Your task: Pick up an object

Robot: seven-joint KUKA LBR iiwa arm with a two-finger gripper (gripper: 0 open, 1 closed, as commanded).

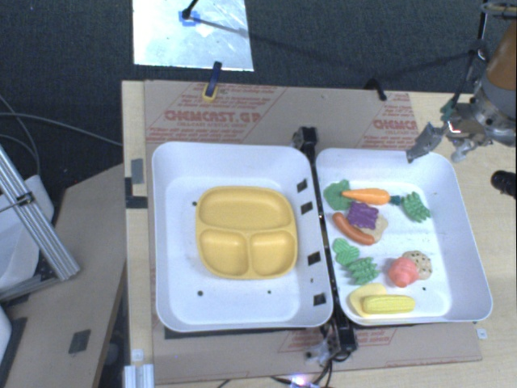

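The grey two-finger gripper (443, 144) hovers above the right shallow white bin's (462, 217) far corner, fingers spread open, holding nothing.

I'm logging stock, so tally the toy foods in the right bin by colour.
Green: 4, leafy pieces
Orange: 2, carrot, sausage
Purple: 1, purple piece
Yellow: 1, corn cob
Red: 1, round fruit
Tan: 1, cookie
Total: 10
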